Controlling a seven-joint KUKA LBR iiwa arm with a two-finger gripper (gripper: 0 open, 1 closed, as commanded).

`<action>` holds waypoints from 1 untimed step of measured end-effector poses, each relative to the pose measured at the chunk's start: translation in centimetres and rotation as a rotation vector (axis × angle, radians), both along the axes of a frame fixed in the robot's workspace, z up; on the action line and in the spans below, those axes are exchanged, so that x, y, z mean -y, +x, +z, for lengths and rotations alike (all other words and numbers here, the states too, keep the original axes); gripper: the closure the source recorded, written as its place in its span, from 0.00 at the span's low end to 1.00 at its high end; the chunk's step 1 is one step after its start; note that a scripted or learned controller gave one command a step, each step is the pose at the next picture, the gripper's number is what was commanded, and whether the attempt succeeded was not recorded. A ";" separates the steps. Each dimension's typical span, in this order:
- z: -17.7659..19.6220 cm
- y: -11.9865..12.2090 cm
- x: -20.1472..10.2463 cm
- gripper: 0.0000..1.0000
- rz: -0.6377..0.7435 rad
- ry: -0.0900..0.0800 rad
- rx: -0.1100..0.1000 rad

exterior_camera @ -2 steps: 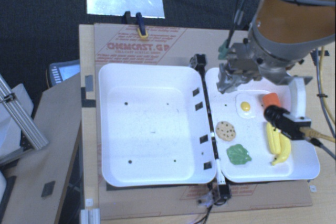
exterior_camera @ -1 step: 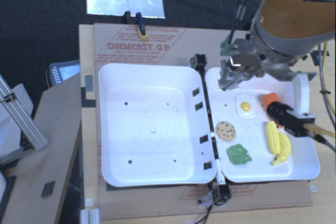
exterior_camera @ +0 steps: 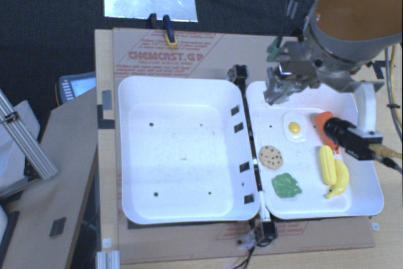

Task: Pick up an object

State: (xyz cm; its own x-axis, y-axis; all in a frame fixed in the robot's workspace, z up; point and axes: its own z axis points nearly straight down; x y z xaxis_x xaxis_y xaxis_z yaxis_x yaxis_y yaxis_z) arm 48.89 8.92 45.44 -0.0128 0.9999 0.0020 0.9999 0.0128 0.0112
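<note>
Cardboard (exterior_camera: 170,50) reads "CHEMCAST" (red print) | tool (exterior_camera: 275,92) over right bin (exterior_camera: 368,198), grip unclear

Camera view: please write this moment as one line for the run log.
arm: over right bin far end | gripper: nothing seen held | right bin: fried egg, cookie, green leaf, bananas

Position: the one camera was fixed above the bench (exterior_camera: 157,47), off its near side.
Facing: it looked down at a slant, toward the far edge.
Distance: middling; both white bins fitted in frame, the left bin (exterior_camera: 135,135) whole, the right bin (exterior_camera: 371,198) reaching close to the right border.
Framing: the arm (exterior_camera: 356,3) entered from the right and was cut by the top right corner.
Beyond: dark floor showed far and left of the bench.
</note>
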 end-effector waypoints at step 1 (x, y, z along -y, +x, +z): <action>5.2 -0.2 -3.5 1.00 -0.006 0.001 -0.004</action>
State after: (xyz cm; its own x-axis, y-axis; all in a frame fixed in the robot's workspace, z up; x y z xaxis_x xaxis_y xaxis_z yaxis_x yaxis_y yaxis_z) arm 48.66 12.45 50.62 -0.0069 1.0000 0.0027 0.9999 0.0068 0.0077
